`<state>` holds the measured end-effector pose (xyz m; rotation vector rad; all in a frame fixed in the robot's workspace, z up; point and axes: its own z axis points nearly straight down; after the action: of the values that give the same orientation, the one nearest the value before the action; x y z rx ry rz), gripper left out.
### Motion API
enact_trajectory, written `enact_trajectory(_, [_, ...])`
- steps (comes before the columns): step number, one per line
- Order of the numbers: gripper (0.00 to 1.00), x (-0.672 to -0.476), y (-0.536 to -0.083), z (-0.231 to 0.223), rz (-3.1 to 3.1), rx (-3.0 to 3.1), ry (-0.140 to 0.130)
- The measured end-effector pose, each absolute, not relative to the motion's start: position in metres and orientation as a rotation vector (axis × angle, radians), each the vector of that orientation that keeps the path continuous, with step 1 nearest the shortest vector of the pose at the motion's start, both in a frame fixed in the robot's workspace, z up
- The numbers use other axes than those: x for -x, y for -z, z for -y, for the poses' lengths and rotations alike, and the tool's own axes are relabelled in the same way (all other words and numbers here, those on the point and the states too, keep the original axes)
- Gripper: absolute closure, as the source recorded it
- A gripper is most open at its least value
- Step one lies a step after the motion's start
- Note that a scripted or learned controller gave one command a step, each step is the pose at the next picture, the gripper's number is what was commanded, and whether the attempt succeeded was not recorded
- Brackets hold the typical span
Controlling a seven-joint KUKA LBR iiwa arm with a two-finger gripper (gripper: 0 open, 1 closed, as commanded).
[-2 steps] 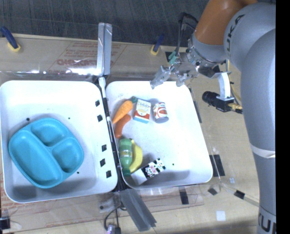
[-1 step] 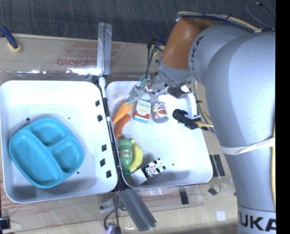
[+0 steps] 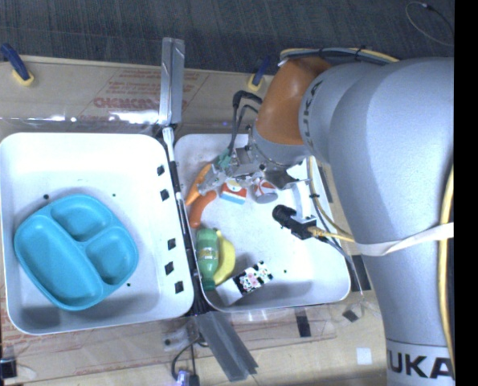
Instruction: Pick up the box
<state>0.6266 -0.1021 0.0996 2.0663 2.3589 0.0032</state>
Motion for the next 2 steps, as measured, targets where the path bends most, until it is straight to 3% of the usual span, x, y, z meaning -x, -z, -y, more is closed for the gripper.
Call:
enact_trajectory(1, [0.00,-0.637,-0.099,0.142,-2.357,-2.060,-0.010])
enact_trajectory(2, [0.00,-0.657,-0.131,0.181,-2.531,-1.861,0.001])
